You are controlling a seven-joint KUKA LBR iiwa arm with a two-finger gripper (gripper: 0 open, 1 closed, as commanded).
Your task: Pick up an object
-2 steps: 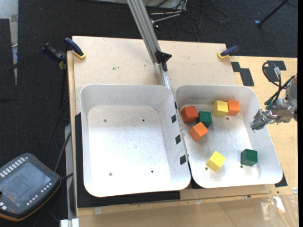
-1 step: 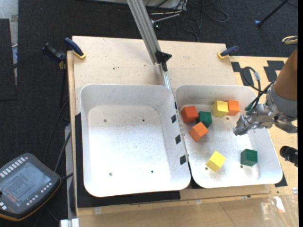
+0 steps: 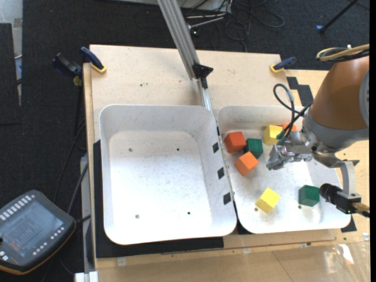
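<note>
From my remote station I see the table (image 3: pixel 153 75) carrying two shallow white bins side by side: the left bin (image 3: pixel 117 119) and the right bin (image 3: pixel 249 225), their inner walls touching along the middle. The arm (image 3: pixel 343 101), grey with its orange band, reaches in from the right, and its gripper (image 3: pixel 276 160) hangs low over the upper middle of the right bin (the view is too small and cluttered there for me to tell how it is set or whether it has hold of anything). The blocks all lie in the right bin. A red block (image 3: pixel 235 141) sits near the dividing wall, with a dark green block (image 3: pixel 254 146) just beside it on the right and an orange block (image 3: pixel 247 163) just below the pair. A yellow block (image 3: pixel 272 134) lies near the gripper's upper side, partly behind the cables. Lower down, a second yellow block (image 3: pixel 268 200) sits apart from the cluster, and a second green block (image 3: pixel 309 195) lies near the bin's right edge. A teach pendant (image 3: pixel 29 231) rests on the floor at the lower left; I cannot read any writing on its screen, and I see no legible labels elsewhere.
</note>
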